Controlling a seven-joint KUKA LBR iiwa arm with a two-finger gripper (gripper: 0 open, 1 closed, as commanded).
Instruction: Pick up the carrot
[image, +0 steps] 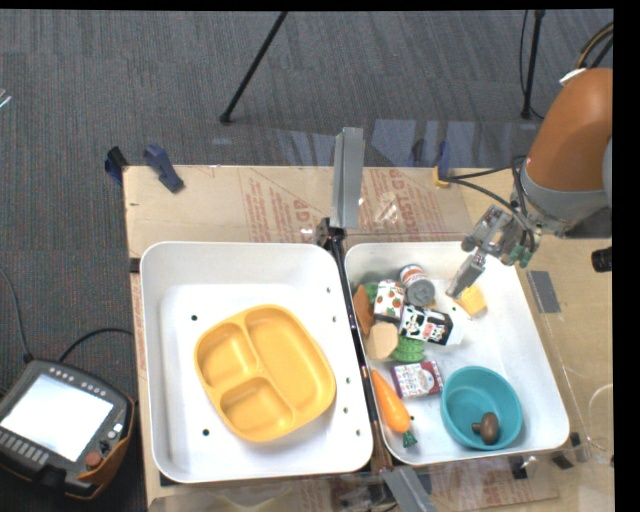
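The carrot (389, 398) is orange with a green tip and lies along the front left wall of the right bin (535, 345). It points toward the front edge, beside a pink packet (417, 379). My gripper (494, 262) hangs over the back right part of that bin, well away from the carrot, just above a small yellow block (472, 301). It looks open, with nothing between its fingers.
Crowded near the carrot are a black-and-white carton (426, 325), a tin can (416, 286), a strawberry-print box (388, 298) and a tan food piece (381, 341). A teal bowl (482, 403) holds a brown item. The left bin (170, 270) holds a yellow divided plate (264, 372).
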